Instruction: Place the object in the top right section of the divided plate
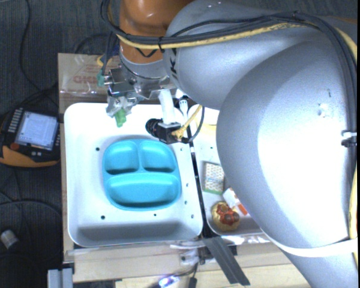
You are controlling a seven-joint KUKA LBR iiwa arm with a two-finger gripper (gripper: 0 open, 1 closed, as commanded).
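Observation:
The blue divided plate (143, 173) lies in the left white bin (78, 161), with two small sections on its far side and one large section near me. My gripper (120, 114) hangs over the bin's far left part, just beyond the plate's far left corner. It is shut on a small green object (120, 120) that pokes out below the fingertips. The object is above bare bin floor, apart from the plate.
The grey arm covers most of the right bin (211, 161). Visible there are a checkered packet (213, 176), a white and orange tube (233, 198) and a red-gold object (225, 216). A black fitting with yellow cable (159, 128) hangs by the plate's far edge.

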